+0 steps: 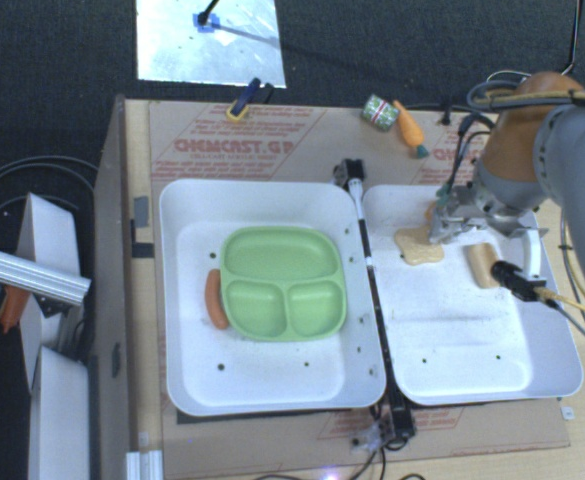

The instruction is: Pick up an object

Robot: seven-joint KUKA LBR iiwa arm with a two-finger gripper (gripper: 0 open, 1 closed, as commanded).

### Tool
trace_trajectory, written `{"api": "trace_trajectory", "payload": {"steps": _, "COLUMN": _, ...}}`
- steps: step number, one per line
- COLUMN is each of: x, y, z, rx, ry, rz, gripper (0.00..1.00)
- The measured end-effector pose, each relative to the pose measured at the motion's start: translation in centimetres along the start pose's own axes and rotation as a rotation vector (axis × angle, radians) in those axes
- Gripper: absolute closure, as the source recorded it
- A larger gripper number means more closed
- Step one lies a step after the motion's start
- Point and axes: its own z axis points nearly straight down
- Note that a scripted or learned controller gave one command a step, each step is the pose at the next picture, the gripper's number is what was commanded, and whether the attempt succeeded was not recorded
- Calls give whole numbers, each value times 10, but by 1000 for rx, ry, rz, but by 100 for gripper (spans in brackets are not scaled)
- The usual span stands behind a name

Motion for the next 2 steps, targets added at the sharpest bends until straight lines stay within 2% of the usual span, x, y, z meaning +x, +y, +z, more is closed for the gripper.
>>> {"api": "trace_trajectory", "payload": {"steps": 1, "x": -2, "y": -100, "z": 10, "rx": 9, "ry": 0, "rz": 7, "gripper": 100}}
{"api": "trace_trajectory", "payload": {"steps": 2, "x": -2, "y": -99, "z": 10, "rx": 8, "ry": 0, "rz": 6, "gripper": 0}}
